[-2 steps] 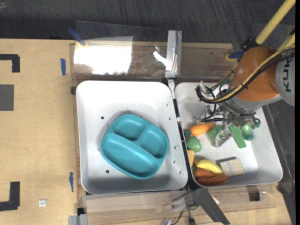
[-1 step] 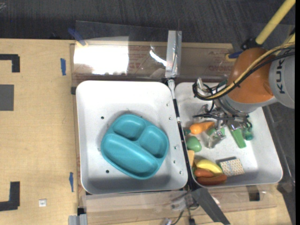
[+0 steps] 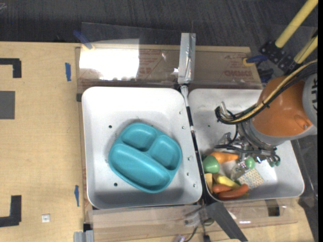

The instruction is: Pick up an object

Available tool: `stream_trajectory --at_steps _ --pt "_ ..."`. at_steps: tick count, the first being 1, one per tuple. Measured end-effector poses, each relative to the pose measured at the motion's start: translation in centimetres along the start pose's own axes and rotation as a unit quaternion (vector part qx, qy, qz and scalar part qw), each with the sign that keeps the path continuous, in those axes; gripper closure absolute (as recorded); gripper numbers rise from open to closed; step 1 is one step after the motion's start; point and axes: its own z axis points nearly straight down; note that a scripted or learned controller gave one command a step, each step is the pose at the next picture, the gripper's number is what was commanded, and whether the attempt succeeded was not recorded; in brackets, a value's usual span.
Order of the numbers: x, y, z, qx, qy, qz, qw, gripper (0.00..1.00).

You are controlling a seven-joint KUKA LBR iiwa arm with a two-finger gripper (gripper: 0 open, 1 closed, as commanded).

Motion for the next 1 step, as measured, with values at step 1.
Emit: stream_trajectory --at_steps 1 --pt "0.40 1.01 -0.05 0.002 -0.002 -0.050 0.9988 0.00"
